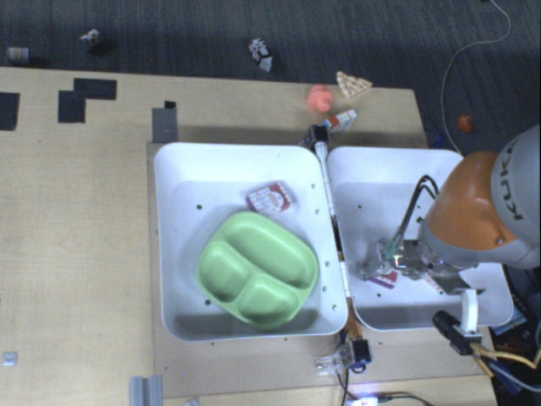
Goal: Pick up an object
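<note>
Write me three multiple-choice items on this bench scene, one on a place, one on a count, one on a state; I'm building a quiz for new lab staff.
1. Where does the green plate lie?
A. In the left bin
B. In the right bin
C. On the floor

2. How many compartments does the green plate have?
A. One
B. Three
C. Six

3. How does the small red-and-white packet lie?
A. Stacked on the plate
B. Flat on the floor of the left bin, beside the plate
C. Hanging over the bin's rim

Answers: 1 A, the plate sits inside the left bin's walls. 2 B, ridges split it into three wells. 3 B, the packet rests on white bin floor just beyond the plate's edge.
</note>
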{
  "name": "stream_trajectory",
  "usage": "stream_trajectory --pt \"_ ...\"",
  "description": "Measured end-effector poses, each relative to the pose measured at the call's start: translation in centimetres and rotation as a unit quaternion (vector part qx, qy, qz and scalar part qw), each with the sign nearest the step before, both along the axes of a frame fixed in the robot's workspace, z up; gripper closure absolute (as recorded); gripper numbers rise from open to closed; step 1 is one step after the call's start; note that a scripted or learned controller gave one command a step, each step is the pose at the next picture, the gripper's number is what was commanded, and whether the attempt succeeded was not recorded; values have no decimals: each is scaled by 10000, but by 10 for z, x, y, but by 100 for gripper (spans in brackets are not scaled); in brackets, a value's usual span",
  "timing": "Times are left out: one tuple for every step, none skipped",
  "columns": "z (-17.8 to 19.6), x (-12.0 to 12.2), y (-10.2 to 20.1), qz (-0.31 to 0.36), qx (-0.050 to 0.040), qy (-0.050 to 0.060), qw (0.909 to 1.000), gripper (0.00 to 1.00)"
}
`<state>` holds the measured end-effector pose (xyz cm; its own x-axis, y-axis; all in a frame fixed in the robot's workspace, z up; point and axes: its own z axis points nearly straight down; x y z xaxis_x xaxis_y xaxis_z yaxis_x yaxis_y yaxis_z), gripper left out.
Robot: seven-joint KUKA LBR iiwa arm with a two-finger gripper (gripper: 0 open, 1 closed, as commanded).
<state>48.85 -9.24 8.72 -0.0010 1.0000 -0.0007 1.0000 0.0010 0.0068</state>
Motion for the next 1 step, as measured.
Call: stream_trajectory --pt "11 2 1 9 0 -33 10000 100"
